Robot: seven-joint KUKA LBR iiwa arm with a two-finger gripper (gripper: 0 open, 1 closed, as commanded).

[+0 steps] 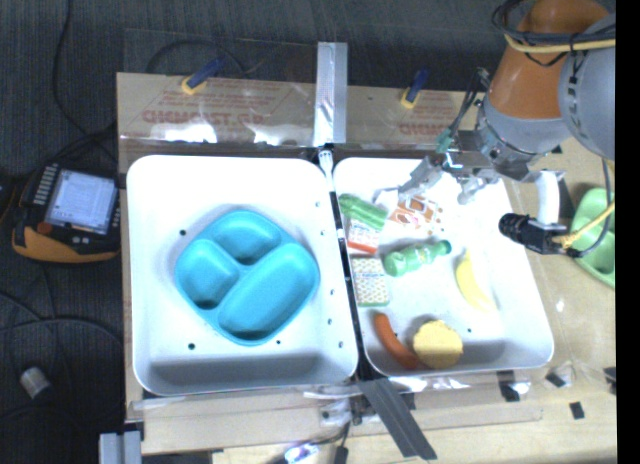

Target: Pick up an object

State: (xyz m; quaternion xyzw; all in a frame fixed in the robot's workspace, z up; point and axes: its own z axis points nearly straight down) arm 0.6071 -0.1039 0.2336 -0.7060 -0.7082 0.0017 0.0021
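Claw (447, 178) hovers spread over the right bin's (520, 282) far edge, holding nothing; steer it nearer and left, centre on the green bottle (414, 256), then descend straight.

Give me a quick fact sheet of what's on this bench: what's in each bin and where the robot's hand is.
left bin: blue tray with three compartments
right bin: green bottle, banana, yellow lump, sausage, green packet, a few small packets
gripper: over the right bin's far edge, nothing seen between its fingers
arm: reaches in from the right
beside the bench: small screen device on the floor, left
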